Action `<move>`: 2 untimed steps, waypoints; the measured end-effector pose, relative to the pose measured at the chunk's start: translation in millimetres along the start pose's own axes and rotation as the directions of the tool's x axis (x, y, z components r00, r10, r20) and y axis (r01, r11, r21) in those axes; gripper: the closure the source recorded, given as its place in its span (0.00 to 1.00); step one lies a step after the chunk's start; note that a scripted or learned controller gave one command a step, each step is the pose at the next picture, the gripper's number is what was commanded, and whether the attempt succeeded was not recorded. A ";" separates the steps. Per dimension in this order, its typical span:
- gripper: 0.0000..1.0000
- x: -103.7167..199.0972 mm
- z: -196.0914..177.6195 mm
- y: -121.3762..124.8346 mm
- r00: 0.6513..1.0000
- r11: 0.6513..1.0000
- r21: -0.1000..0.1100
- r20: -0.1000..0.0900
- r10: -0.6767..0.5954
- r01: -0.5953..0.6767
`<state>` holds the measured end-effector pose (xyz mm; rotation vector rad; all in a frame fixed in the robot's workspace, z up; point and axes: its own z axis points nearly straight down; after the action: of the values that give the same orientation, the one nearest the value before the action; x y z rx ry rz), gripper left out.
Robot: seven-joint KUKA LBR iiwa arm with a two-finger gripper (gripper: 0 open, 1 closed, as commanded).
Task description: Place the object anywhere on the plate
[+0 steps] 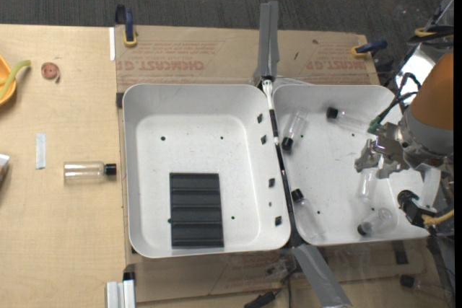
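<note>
While the two-finger gripper (372, 164) hovers near the right bin's (317, 231) right edge above a clear plastic vial (366, 184), whether it grips anything cannot be told. The ribbed black rectangular plate (195, 210) lies by the left bin's (137, 177) front edge. A good pick would centre squarely on one vial; these transparent vials blur against the white.

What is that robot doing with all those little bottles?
The robot arm reaches in from the right, and its gripper hangs over the right bin, where several clear little bottles with black caps lie, like this one. I can't tell if it has grabbed one. The left bin holds a dark ridged plate, where a bottle should go. Nothing sits on it yet. Another bottle lies on the bench outside.
</note>
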<state>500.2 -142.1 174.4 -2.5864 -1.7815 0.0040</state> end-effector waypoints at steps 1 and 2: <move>0.00 0.0 0.0 0.0 1.000 1.000 0.000 0.000 0.000 0.000; 0.00 -23.9 -2.4 74.9 0.999 0.999 0.001 0.001 0.039 -0.039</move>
<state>561.6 -191.2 176.6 -2.6207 -1.7309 0.0060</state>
